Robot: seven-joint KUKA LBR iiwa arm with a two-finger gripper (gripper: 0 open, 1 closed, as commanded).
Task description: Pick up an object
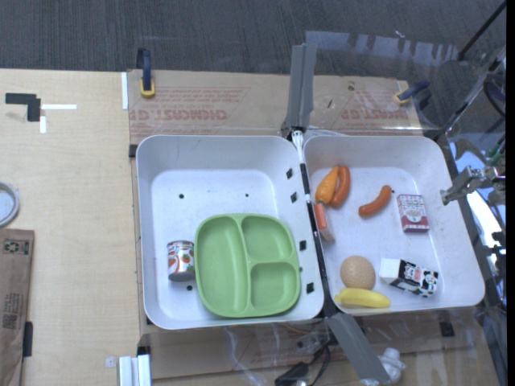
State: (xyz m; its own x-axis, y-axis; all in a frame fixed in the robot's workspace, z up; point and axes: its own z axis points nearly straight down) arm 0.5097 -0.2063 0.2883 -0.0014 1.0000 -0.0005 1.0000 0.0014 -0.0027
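Observation:
The right bin (pixel 426 155) holds several small items. An orange carrot-like piece (pixel 334 185) lies at its back left, with a thin red-orange stick (pixel 322 218) just in front of it by the divider. A brown sausage (pixel 375 202) lies mid-bin and a red carton (pixel 413 213) sits to its right. Along the front are a tan ball (pixel 358 271), a yellow banana (pixel 362 297) and a black-and-white carton (pixel 410 276). In the left bin (pixel 209 155), a green divided plate (pixel 245 264) lies flat with a small can (pixel 180 260) on its side at the plate's left edge.
The two bins meet at a hinged divider (pixel 306 207). Cardboard (pixel 217 103) lies behind them with a blue-yellow clamp (pixel 145 75). A tape roll (pixel 6 206) and a brown bag (pixel 14 296) sit on the bench at far left. Metal framing (pixel 475 179) stands beside the right bin.

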